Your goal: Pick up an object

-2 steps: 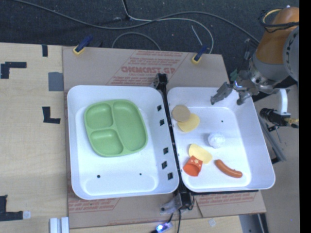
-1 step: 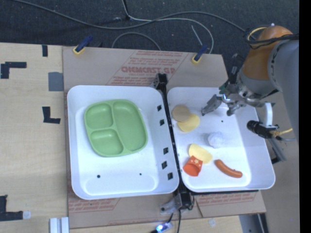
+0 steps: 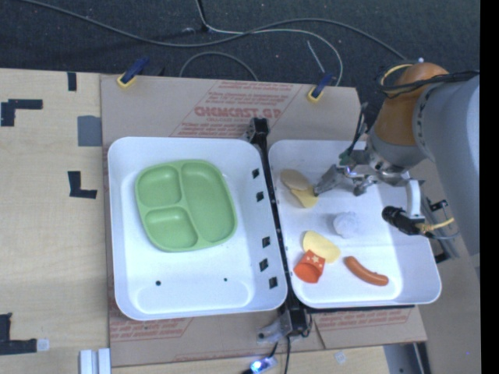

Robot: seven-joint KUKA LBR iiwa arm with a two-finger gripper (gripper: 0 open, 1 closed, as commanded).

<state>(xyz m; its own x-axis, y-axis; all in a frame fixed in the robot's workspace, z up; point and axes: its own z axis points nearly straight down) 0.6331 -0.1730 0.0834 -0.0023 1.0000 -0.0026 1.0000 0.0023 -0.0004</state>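
- Nearest the camera, in the right bin [image 3: 417, 291], a sausage [image 3: 366, 270] lies aslant near the front right corner.
- Left of it, close to the divider between the bins, an orange-red cup-like toy [image 3: 309, 267] lies on its side, touching a yellow piece [image 3: 321, 246] just behind it.
- A little farther back, near the middle of the right bin, sits a small whitish round object [image 3: 347, 224], pale against the bin floor and hard to make out in detail.
- In the left bin [image 3: 125, 232], a green divided plate [image 3: 185, 205] with three compartments rests in the rear half.
- Farther back in the right bin, a pale yellow piece [image 3: 298, 186], like a banana or a slice of something, lies near the divider.
- The gripper [image 3: 324, 185] hangs low over the rear of the right bin, its dark tip just beside the right end of the pale yellow piece, close or perhaps touching.
- Whether the pincer is spread or pressed together I cannot tell; nothing is visibly between its tips.
- The whitish round object lies nearer the camera than the pincer and slightly to the right, apart from it.
- Behind, the arm's orange band [image 3: 398, 115] sits above the wrist.
- Both bins rest on a cardboard sheet [image 3: 226, 107], with black cables [image 3: 234, 31] on the dark floor beyond.
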